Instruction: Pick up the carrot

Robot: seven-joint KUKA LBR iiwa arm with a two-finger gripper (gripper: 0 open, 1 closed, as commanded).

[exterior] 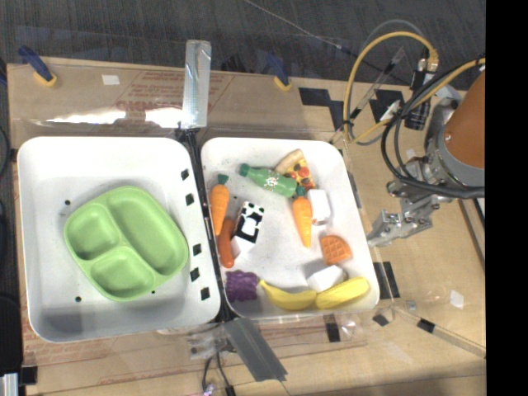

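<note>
Two carrots lie in the right bin [353,195]. One carrot [303,219] sits near the middle of that bin, nearest the pincer, thick end up and tip pointing toward the bin's near side; the other carrot [219,206] lies along the far wall, well across the bin from the pincer. The pincer [396,223] hangs outside the bin over the bare bench, just beyond the wall closest to it, gripping nothing; whether it is open or closed cannot be told.

Contents of the same bin: a white block [319,205] touches the nearer carrot on the pincer's side. A waffle [336,248] lies just below that. A green bottle [269,180] and a pizza slice [294,166] lie at the bin's top. A black-and-white cube [249,221] sits between the two carrots. A banana [318,294] and purple grapes [242,285] lie along the near wall.

The left bin [33,163], farthest from the pincer, holds a green divided plate [124,242].
</note>
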